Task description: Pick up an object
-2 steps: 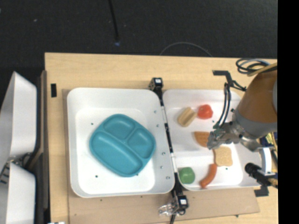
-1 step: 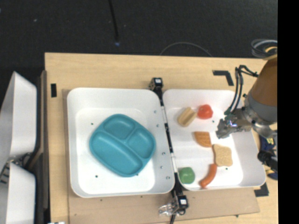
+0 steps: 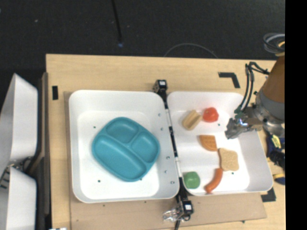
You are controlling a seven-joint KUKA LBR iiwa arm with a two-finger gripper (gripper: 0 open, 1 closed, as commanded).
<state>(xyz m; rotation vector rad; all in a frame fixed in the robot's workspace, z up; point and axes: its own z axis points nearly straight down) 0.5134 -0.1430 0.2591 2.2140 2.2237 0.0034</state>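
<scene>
Worktop: pale wooden worktop (image 3: 115,71) carrying two shallow white bins side by side.
Left bin: white plastic bin (image 3: 79,143) holding a teal plastic divided plate (image 3: 125,148), which lies flat and slightly turned near the bin's middle.
Right bin: white plastic bin (image 3: 254,176) holding six small toy foods, all lying loose on its floor.
Top pair: a tan bread-roll shape (image 3: 191,120) with a round red tomato-like piece (image 3: 210,114) just beside it on the right.
Middle: an orange wedge-shaped piece (image 3: 208,142), and below and to its right a light brown bread-slice shape (image 3: 229,159).
Bottom: a round green piece (image 3: 192,179) near the divider, and an orange-red sausage shape (image 3: 214,180) lying aslant, its upper end close to the bread slice.
Arm: grey arm with an orange band (image 3: 276,83), reaching in over the right bin's right side.
Pincer: dark pincer (image 3: 233,128) low over the bin floor, right of the tomato and the orange wedge, apart from both; whether its fingers are open or closed cannot be told, and nothing is seen between them.
</scene>
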